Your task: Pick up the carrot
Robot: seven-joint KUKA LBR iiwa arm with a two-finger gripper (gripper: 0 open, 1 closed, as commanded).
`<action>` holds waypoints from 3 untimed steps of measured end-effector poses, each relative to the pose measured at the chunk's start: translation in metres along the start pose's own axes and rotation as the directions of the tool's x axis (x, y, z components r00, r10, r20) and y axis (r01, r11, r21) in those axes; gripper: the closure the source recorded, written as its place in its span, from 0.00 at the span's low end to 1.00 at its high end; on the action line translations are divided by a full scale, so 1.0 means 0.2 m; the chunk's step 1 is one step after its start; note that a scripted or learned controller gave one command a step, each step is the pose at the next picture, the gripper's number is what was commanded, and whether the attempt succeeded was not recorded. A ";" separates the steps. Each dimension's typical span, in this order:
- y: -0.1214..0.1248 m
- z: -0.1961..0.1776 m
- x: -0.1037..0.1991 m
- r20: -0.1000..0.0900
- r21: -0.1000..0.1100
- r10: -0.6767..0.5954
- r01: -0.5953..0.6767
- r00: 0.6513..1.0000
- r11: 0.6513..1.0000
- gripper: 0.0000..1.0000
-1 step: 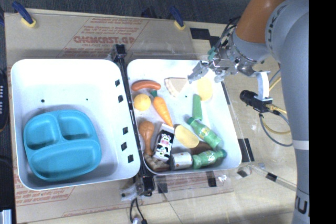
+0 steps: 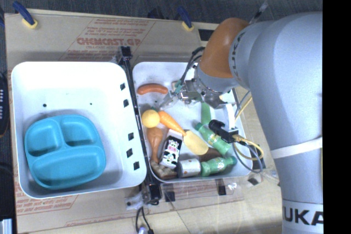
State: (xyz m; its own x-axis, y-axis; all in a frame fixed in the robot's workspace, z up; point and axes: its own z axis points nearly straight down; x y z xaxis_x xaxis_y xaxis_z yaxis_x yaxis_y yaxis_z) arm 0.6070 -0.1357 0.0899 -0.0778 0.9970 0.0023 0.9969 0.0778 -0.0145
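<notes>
The carrot (image 2: pixel 171 121) is a slim orange cone lying on a slant in the right bin (image 2: pixel 159 71), thick end by a yellow lemon (image 2: pixel 151 118), tip pointing down-right. My gripper (image 2: pixel 177 91) hangs over the bin's upper middle, just above and to the right of the carrot and right of a reddish sausage (image 2: pixel 152 89). Nothing shows in the gripper. The grey arm with its orange band (image 2: pixel 219 55) covers the bin's right part.
Packed around the carrot are a brown piece (image 2: pixel 156 137), a black-and-white carton (image 2: pixel 171 152), a pale yellow fruit (image 2: pixel 195 142), green bottles (image 2: pixel 214 137) and a can (image 2: pixel 187 167). The left bin (image 2: pixel 66 76) holds a blue divided tray (image 2: pixel 64 149).
</notes>
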 end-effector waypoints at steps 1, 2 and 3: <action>-0.41 -0.02 0.16 0.001 -0.033 0.155 -0.155 0.988 0.987 0.00; -0.40 -0.08 0.17 0.004 -0.034 0.141 -0.141 0.990 0.989 1.00; -0.40 -0.08 0.16 0.005 -0.036 0.141 -0.141 0.990 0.989 0.00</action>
State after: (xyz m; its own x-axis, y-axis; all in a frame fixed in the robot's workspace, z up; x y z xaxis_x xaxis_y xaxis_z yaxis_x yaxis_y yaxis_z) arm 0.5249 -0.1094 0.1068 0.0633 0.9980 -0.0050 0.9978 -0.0632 0.0210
